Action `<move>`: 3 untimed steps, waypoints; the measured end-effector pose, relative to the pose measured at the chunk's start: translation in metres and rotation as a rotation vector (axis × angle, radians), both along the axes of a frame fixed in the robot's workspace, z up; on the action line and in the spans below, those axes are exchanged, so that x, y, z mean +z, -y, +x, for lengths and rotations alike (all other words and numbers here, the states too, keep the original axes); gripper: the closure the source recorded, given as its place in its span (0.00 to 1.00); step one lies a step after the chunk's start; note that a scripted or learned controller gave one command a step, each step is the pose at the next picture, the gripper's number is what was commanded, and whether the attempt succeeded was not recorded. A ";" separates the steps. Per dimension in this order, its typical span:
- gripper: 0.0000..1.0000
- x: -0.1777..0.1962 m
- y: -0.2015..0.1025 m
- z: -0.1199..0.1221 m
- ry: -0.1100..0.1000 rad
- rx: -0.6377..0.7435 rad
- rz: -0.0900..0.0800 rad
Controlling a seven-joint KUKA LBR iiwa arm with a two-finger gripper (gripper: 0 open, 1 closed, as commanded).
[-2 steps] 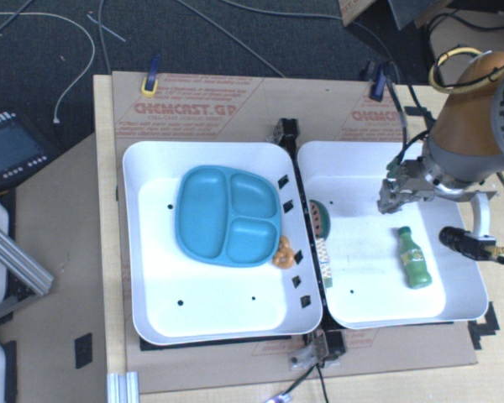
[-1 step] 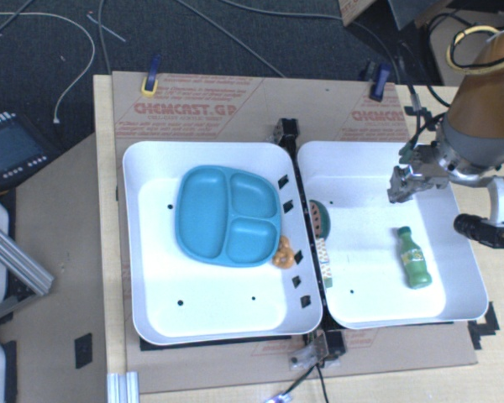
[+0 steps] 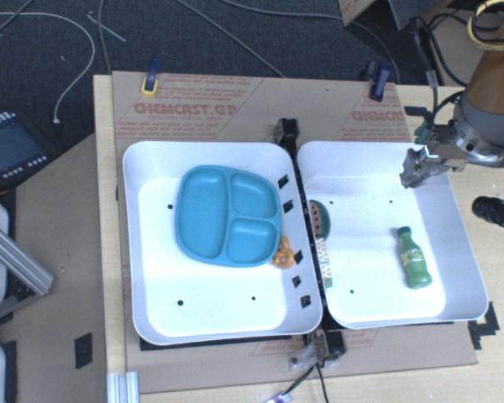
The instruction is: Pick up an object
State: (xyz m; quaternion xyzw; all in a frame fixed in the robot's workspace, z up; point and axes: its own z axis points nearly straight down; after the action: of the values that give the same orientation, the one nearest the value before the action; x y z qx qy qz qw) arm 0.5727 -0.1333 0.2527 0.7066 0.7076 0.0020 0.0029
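A small green bottle [image 3: 413, 258] lies on its side in the right bin [image 3: 365, 296], toward its right wall. A blue divided plate [image 3: 227, 215] rests in the left bin [image 3: 210, 313]. A small orange-brown item [image 3: 283, 253] sits at the plate's lower right edge. A round green and red object [image 3: 318, 218] lies against the right bin's left wall. My gripper [image 3: 415, 173] hangs over the upper right part of the right bin, above and apart from the bottle, with nothing seen in it.
A black divider with clips [image 3: 296, 225] runs between the two bins. Blue clamps [image 3: 151, 81] hold the cardboard sheet at the back. Cables trail across the dark floor behind the bench.
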 end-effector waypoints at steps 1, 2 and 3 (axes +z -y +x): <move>1.00 -0.012 -0.052 -0.021 -0.010 0.003 0.005; 1.00 -0.023 -0.109 -0.038 -0.011 0.004 0.005; 1.00 -0.022 -0.152 -0.049 -0.010 0.004 0.005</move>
State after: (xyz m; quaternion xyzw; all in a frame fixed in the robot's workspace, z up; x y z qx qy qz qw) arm 0.5238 0.0184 0.2305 0.7052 0.7090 0.0001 -0.0024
